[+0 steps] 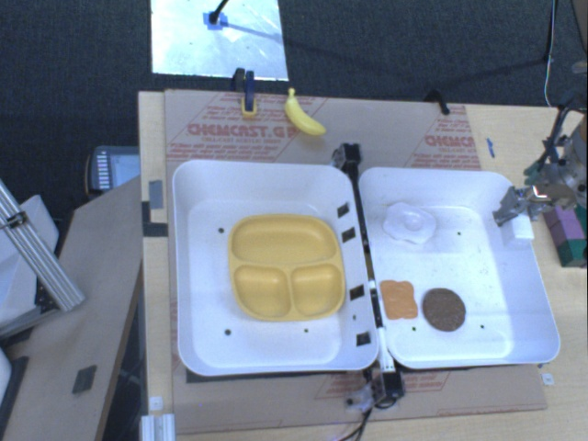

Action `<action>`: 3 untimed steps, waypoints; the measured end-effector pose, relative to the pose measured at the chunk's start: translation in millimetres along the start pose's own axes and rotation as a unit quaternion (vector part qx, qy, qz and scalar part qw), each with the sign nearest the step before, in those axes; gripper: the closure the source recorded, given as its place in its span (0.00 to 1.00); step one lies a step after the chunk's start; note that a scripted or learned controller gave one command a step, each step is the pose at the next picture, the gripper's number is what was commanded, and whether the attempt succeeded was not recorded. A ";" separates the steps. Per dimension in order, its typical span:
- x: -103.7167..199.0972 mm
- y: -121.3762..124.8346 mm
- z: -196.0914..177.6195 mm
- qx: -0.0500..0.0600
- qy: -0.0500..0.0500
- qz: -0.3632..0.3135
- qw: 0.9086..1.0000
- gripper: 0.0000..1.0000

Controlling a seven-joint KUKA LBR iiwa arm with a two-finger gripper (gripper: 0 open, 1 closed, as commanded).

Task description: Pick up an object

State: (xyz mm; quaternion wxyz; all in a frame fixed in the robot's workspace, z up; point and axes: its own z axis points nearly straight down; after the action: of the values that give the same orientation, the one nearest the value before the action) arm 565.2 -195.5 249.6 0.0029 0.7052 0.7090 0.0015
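Sitting side by side on the surface (156,274), 2 shallow white bins hold everything within reach. The left bin (197,246) carries a yellow divided plate (283,266) with 3 compartments, lying flat near its middle. The right bin (514,315) holds a clear, pale lid-like piece (409,222), an orange flat piece (398,299) and a brown round disc (444,309); the orange piece and the disc lie just beside each other.

The jaws (516,211) hang at the right bin's far-right rim, with the arm's end (556,177) reaching in from the right edge. Whether the jaws are open or closed cannot be told, as the tip is small and blurred. The clear piece lies to the left of the jaws, near but apart from them. The disc and the orange piece lie lower and to the left, well apart from the jaws. The yellow plate is farther left still, across the divider between the bins.

A small yellow banana (303,116) lies on the cardboard sheet beyond the left bin, far up and left of the jaws. Most of the arm is cut off by the right edge.
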 end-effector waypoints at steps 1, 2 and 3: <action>55.1 -4.4 11.9 0.003 0.001 -0.001 1.000 1.00; 101.9 -17.9 22.3 0.003 0.001 -0.001 1.000 1.00; 154.2 -26.4 11.9 0.002 0.002 -0.002 1.000 1.00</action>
State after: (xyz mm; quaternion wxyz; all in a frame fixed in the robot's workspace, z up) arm 538.0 -41.5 237.2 -0.0002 0.7035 0.7107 0.0014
